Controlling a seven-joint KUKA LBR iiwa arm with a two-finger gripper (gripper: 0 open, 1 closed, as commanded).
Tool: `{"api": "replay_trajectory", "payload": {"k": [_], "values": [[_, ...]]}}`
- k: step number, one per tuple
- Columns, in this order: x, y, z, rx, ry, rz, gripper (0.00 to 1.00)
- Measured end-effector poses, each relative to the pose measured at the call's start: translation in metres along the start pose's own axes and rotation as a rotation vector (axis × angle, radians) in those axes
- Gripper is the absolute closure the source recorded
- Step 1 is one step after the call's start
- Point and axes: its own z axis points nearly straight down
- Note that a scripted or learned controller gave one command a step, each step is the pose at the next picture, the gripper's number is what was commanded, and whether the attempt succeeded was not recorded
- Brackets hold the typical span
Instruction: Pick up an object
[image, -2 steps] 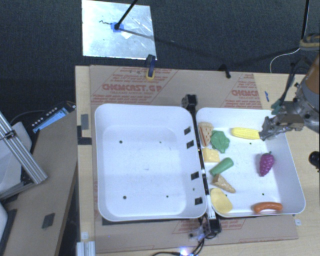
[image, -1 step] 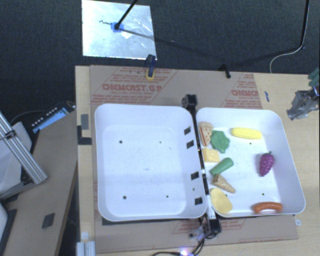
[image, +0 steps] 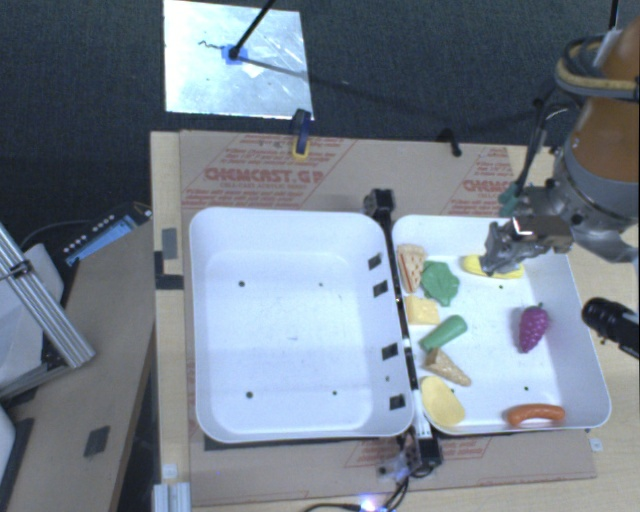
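2 shallow white bins sit side by side on a cardboard sheet (image: 270, 165) printed with red lettering, which covers the table (image: 110, 300). The left bin (image: 290, 325) shows its bare white floor; the right bin (image: 580, 330) carries all the small objects. Beyond the far edge of the table lies dark carpet (image: 80, 90) with a shiny silver sheet (image: 240, 60) on it, and a yellow clamp (image: 300, 135) grips the far edge of the cardboard.

Along the right bin's left edge lie a waffle-patterned wedge (image: 411, 267), a green leafy piece (image: 440, 282), a pale yellow block (image: 421, 311), a green pickle shape (image: 444, 331), a tan cone (image: 447, 370) and a yellow round piece (image: 442, 401). A purple grape bunch (image: 533, 327) lies near the right edge, and an orange sausage (image: 535, 414) lies at the near right corner.

The hand (image: 497, 262) hangs low over the far edge of the right bin, right upon a yellow banana-like piece (image: 482, 266) that shows at both sides of it. Whether its fingers are apart or together, I cannot tell.
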Motion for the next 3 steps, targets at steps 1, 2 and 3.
{"api": "replay_trajectory", "payload": {"k": [1,2,3], "values": [[0.021,0.001,0.041,-0.002,-0.002,0.006,1.0],[-0.007,0.0,-0.025,-0.012,-0.002,0.013,1.0],[0.045,0.001,-0.013,-0.005,-0.001,0.003,1.0]]}}
